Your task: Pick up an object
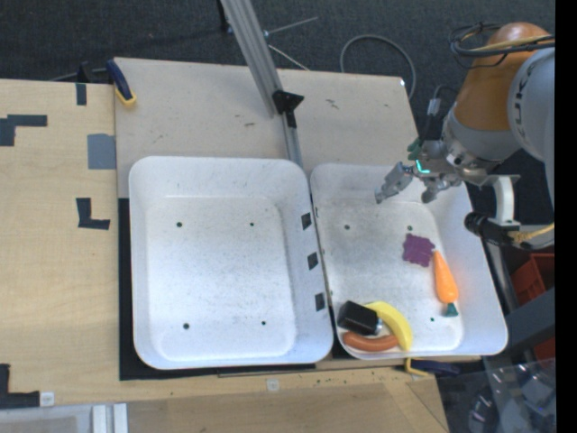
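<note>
My gripper (411, 188) hangs over the far end of the right bin (361, 242), open, with nothing between its fingers. Below it in that bin lie a purple piece (417, 249) and an orange carrot (444, 280) with a green tip, both toward the right wall. At the bin's near edge sit a yellow banana (393, 323), a black block (357, 317) and a red-orange sausage-shaped thing (370, 341), packed close together. The gripper is well apart from all of them.
The left bin (221, 260) lies beside the right one, with black clips (313, 260) along the shared wall. A slanted metal rail (257, 57) runs from the top down to the bins' far junction. A cable loop (374, 57) lies on the bench behind.
</note>
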`<state>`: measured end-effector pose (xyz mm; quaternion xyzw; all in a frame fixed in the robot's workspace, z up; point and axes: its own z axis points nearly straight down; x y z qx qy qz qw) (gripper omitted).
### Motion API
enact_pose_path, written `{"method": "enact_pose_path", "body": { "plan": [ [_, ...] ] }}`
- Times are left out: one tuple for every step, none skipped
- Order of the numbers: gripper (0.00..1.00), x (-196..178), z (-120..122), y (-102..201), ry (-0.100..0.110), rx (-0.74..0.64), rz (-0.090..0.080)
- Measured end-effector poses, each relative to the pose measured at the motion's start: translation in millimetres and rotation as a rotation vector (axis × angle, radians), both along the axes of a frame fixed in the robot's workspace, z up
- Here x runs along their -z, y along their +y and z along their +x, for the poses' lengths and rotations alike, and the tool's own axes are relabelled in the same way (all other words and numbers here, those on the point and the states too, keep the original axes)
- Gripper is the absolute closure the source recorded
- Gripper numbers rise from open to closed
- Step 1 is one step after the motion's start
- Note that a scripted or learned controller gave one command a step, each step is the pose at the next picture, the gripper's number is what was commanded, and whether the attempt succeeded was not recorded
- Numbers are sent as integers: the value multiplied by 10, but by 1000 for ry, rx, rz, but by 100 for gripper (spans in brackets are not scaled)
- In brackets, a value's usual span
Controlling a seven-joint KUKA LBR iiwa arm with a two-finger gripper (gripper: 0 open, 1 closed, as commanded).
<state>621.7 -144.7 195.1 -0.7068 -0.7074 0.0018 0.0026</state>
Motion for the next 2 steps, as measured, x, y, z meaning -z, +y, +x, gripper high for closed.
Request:
{"method": "enact_pose_path", "body": {
  "plan": [
    [0,-26,11,0,-4,-1,-1],
    [0,559,-89,37,1,-1,-1]
  ]
}}
